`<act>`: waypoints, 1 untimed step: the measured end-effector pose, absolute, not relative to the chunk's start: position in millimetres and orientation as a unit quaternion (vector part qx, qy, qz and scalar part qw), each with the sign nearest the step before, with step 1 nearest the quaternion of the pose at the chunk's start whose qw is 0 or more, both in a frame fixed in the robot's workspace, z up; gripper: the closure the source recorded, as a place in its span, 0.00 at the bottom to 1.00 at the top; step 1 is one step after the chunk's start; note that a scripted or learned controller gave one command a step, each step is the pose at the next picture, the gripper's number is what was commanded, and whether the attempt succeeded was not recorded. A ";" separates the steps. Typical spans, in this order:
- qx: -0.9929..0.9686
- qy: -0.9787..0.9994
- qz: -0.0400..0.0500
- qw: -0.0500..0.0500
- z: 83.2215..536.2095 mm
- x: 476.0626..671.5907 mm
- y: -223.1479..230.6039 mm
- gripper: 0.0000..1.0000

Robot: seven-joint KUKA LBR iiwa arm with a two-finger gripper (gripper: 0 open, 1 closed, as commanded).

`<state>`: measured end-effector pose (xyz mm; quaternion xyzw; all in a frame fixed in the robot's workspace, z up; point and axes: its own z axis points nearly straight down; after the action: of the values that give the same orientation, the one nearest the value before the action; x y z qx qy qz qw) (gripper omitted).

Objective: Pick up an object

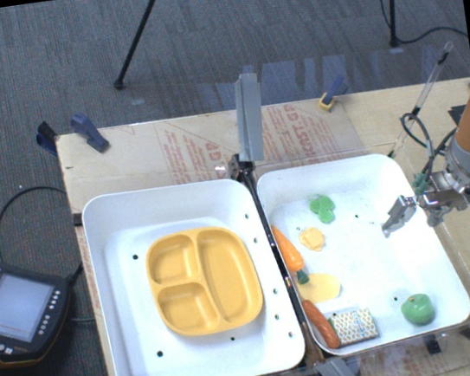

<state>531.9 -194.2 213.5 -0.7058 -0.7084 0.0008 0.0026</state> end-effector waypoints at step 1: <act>-0.687 -0.726 0.001 0.004 171.0 591.2 -134.4 0.00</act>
<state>591.2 -134.4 171.0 -0.6875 -0.7262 0.0014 0.0039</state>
